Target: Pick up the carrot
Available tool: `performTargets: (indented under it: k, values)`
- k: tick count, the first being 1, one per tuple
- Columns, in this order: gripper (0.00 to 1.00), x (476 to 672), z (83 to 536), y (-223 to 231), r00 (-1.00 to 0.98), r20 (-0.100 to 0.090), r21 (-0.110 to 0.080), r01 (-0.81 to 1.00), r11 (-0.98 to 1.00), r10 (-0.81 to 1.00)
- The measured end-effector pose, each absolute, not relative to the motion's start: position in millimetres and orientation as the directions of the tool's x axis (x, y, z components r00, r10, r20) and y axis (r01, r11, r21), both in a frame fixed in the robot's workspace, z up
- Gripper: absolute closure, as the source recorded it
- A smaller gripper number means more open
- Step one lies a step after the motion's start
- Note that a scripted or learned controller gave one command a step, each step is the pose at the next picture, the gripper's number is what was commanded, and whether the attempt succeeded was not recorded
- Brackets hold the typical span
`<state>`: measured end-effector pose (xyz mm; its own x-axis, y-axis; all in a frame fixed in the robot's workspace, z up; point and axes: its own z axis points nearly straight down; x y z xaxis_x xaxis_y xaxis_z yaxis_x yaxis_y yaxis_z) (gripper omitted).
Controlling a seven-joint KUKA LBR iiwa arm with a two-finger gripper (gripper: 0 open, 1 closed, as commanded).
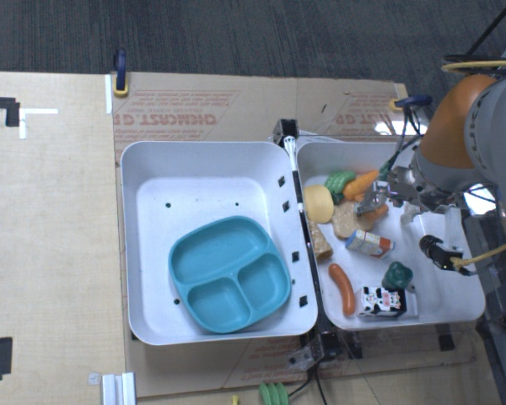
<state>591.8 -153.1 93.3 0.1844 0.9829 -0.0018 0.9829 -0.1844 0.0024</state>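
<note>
Two-finger gripper (376, 199) sits low in right white bin (455, 302), just beside orange tapered carrot (360, 184). Finger spread: cannot tell. Placement suggests a grasp approach.

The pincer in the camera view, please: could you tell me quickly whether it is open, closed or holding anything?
Pincer: cannot be told; it sits low in the right bin, just beside the carrot.

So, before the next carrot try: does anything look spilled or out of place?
Nothing looks spilled or damaged. The toy foods lie jumbled in the right bin, the carrot close beside the gripper; the blue tray sits askew in the left bin.
</note>
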Motion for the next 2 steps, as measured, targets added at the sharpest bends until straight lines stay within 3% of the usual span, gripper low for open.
performTargets:
  k: [1,2]
  values:
    - [1.0,592.6,103.1,-153.1,0.178,-0.002,0.003,0.984,-0.178,0.984]
    - [0.0,592.6,103.1,-152.9,0.178,-0.002,0.003,0.984,-0.178,0.984]
